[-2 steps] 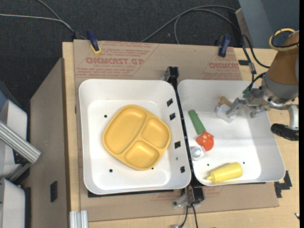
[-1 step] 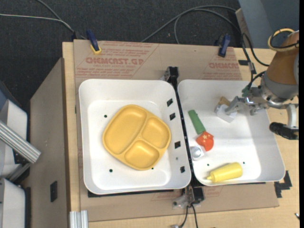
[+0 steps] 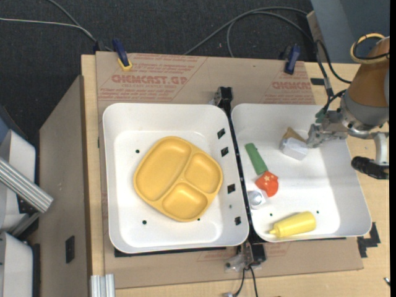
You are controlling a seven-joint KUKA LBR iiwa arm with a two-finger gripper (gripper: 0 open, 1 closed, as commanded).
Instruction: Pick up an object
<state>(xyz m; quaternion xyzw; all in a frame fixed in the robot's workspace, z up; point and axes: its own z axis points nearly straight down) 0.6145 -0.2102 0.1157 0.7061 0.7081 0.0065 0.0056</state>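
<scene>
Yellow bottle [image 3: 292, 224] lies near; farther right, the gripper [image 3: 314, 135], finger state indiscernible, hovers at the right bin's [image 3: 346, 190] far side, with the grey block [image 3: 293, 146] just left of it.

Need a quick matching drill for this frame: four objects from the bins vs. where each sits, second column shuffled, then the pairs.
Things:
1. yellow divided plate
2. yellow squeeze bottle
3. green stick
4. pale grey block

Places:
A. right bin, near its front edge, lying on its side
B. right bin, far side, just beside the gripper
C. middle of the left bin
D. right bin, close to the divider, just above the red-orange piece

Pairs: 1-C, 2-A, 3-D, 4-B
</scene>
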